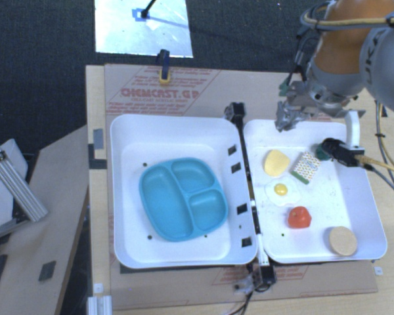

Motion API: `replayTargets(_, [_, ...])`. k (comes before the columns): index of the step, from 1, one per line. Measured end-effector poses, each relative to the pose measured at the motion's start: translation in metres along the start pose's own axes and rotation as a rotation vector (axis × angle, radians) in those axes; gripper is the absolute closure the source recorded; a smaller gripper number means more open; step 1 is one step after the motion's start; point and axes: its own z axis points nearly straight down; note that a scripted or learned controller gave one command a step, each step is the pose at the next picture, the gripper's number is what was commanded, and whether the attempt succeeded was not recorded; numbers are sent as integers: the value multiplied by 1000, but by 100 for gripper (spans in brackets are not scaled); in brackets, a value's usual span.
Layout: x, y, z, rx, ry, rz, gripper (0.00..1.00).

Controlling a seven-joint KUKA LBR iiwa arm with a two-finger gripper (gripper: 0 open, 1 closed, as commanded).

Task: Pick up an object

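Observation:
My gripper (285,125) hangs over the far left corner of the right bin (329,199), above its floor, with nothing seen in it. Below it in the bin lie a pale yellow piece (276,163), a green-and-white checkered packet (306,168), a toy fried egg (280,190), a small red piece (299,217) and a round tan disc (343,240). The yellow piece is the nearest to the gripper, a short way toward the front.
The left bin (128,176) holds a blue divided plate (182,199). A black-clipped divider wall (244,176) runs between the two bins. Behind the bins, a yellow clamp (164,71) stands on the cardboard sheet (164,94).

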Motion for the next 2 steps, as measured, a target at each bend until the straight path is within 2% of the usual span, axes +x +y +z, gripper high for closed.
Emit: replayTargets(2, [110, 8, 31, 3, 0, 1, 100])
